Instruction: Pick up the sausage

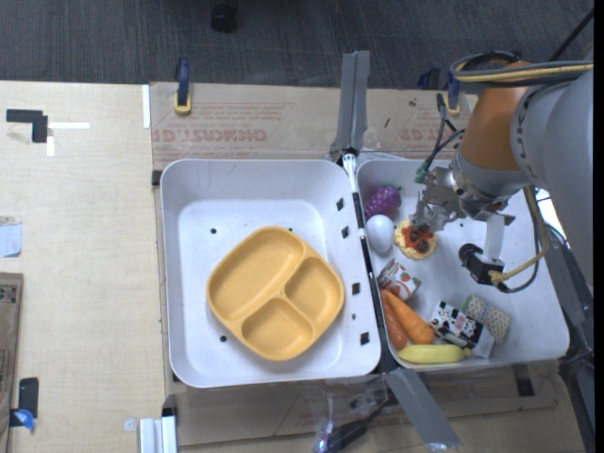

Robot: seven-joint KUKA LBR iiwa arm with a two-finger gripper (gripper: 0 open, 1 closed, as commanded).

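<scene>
— Two bins, you say. What's in each?

— Left-hand bin: a yellow divided plate, lying at a slant near the middle. Right-hand bin: all the small things. Purple grapes at its upper left, a white egg just below them, and a small round tart with red topping just right of the egg.

— And where are you?

— My arm comes in from the upper right of the frame, and my gripper hangs over the tart's upper edge. From this angle I cannot tell how wide it stands, nor whether it touches the tart. Nothing shows in its grasp.

— The sausage?

— Lower left of the right-hand bin, against the wall. Two long orange-red pieces lie side by side there; the redder one nearest the wall I take for the sausage, the other for a carrot, though I cannot be sure. A banana lies below them, a small carton above, a cow-patterned carton to the right. It sits well apart from my gripper.
</scene>
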